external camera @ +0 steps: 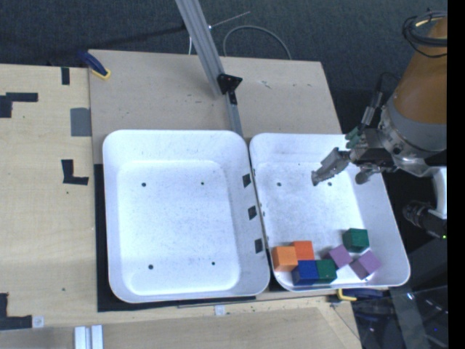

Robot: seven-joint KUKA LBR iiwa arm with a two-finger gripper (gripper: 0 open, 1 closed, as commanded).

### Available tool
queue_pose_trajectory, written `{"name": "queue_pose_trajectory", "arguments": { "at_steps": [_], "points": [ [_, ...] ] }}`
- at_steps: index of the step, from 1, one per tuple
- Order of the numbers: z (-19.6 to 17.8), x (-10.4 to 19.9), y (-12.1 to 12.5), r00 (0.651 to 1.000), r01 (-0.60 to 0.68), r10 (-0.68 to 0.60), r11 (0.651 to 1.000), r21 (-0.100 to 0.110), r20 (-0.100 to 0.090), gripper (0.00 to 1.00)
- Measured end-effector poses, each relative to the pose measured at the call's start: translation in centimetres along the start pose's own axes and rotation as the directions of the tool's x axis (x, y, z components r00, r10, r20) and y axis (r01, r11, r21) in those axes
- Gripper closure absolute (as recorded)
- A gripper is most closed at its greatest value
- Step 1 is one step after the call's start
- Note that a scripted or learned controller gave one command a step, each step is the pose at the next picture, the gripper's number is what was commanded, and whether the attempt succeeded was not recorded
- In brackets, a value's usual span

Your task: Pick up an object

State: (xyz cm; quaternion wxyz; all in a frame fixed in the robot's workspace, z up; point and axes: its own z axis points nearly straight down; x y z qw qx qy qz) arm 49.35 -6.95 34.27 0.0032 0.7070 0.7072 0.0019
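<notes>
Nearest the camera, at about 5 o'clock in the view, the blocks cluster along the near edge of the right bin (378, 217). An orange block (285, 257) touches a red-orange block (304, 250) at its right. Just in front of these lies a blue block (307, 270), with a green block (326, 270) touching it on the right. A purple block (339, 255) sits just beside the green one, toward 1 o'clock from it. Another purple block (365, 265) lies near the bin's near right corner, and a dark green block (356, 239) stands just behind it.

Farther back, at about 3 o'clock in the view, the gripper (328, 170) hangs over the far half of the right bin, well apart from the blocks. One dark finger slants down toward 8 o'clock; I cannot tell how wide the fingers stand, and nothing shows between them. The arm (425, 100) comes in from the right with its orange band above the wrist.

The left bin (116, 217) lies beside the right one on the table (43, 195). A grey bar (196, 27) slants from the far edge toward the gap between the bins.
</notes>
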Motion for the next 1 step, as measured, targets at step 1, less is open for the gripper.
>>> {"name": "queue_pose_trajectory", "arguments": {
  "at_steps": [1],
  "points": [
    [1.87,6.16,1.58,1.0,0.006,-0.006,1.0,0.01,-0.003,0.0]
  ]
}}
